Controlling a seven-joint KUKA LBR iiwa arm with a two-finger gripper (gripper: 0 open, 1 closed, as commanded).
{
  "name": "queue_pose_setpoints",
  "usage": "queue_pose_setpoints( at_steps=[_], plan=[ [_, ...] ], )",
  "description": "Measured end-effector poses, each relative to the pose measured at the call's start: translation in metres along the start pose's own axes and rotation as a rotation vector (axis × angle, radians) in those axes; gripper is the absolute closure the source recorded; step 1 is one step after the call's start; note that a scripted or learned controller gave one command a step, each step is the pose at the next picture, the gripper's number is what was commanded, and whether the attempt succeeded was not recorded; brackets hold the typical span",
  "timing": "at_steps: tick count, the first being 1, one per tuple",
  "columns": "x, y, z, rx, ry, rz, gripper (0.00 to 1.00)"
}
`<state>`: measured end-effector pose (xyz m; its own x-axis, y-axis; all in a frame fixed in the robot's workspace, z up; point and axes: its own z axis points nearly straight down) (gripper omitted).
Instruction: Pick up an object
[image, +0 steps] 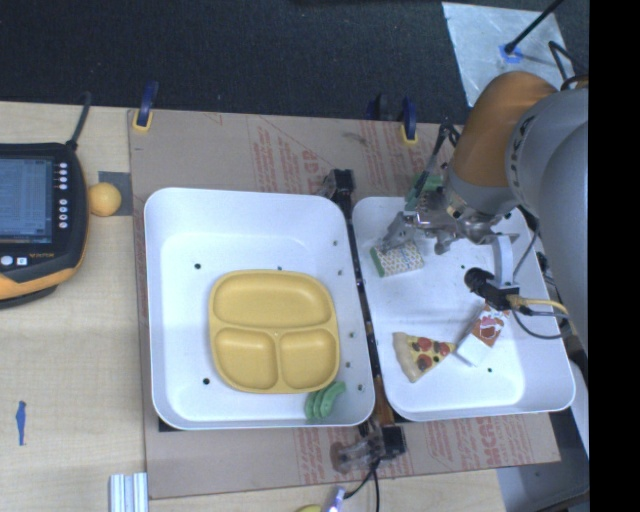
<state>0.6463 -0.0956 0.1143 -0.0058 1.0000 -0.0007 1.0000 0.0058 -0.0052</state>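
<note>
Gripper (405, 232) is down over the green-edged speckled block (400, 260) in the right bin's (540, 400) far-left corner; can't tell how wide it's set. It might clip the bin wall or shove the block aside. Pizza slice (423, 353) sits well apart.

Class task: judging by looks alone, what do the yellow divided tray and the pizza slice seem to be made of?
Yellow divided tray: probably moulded plastic, since it has smooth, uniformly coloured, rounded compartments with a soft sheen. Pizza slice: likely a toy, plastic or rubber, with flat painted-looking toppings; the exact material is unclear.
</note>
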Motion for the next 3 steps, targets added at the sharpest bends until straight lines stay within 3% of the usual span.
queue_pose_setpoints(
  at_steps=[1,3],
  plan=[
    [0.0034,0.012,0.0184,-0.007,0.0,-0.001,0.0],
    [0.0004,0.0123,0.0186,-0.008,0.002,0.002,0.0]
  ],
)
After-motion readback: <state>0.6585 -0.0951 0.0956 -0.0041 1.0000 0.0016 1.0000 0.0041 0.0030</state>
